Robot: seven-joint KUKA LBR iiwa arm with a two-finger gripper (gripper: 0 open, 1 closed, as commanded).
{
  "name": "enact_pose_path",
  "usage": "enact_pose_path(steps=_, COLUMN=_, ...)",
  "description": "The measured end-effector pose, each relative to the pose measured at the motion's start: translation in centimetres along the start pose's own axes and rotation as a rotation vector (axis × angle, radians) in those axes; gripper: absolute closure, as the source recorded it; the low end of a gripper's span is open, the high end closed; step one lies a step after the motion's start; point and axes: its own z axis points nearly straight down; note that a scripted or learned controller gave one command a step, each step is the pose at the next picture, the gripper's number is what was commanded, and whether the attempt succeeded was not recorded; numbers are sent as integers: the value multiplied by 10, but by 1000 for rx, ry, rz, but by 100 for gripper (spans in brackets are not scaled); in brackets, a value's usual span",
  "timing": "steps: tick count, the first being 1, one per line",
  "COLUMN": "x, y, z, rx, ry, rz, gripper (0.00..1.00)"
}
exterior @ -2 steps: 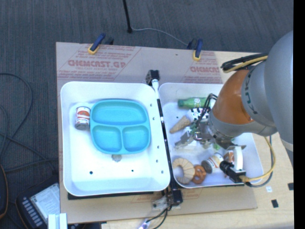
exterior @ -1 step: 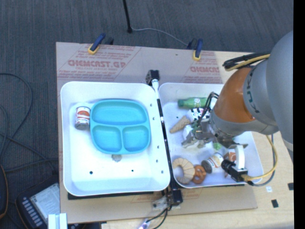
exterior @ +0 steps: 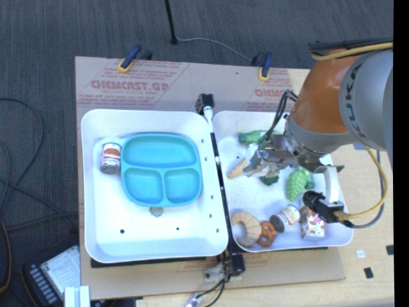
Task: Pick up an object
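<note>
My gripper [exterior: 263, 163] hangs over the middle of the right bin [exterior: 223, 171], below the arm's orange band. Its tips sit among small items: a tan cone-like piece [exterior: 238, 169] to its left, a dark green piece [exterior: 270, 179] just below it and a green leafy item [exterior: 252, 136] above it. The arm hides part of the gripper. A light green bumpy item [exterior: 296, 183] lies to the right of the gripper. Nothing shows clearly between the tips.
The left bin [exterior: 96, 229] holds a blue divided plate [exterior: 160, 168], a small red-labelled can [exterior: 110, 157] and a small grey object [exterior: 156, 211]. At the right bin's front lie a bagel [exterior: 245, 226], a pretzel [exterior: 266, 233], a small bottle [exterior: 287, 215] and a carton [exterior: 312, 226].
</note>
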Motion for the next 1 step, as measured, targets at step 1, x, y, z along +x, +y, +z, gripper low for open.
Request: enact_pose_path(steps=1, x=0, y=0, z=-9, rx=2, ry=-1, rz=-1, gripper=100)
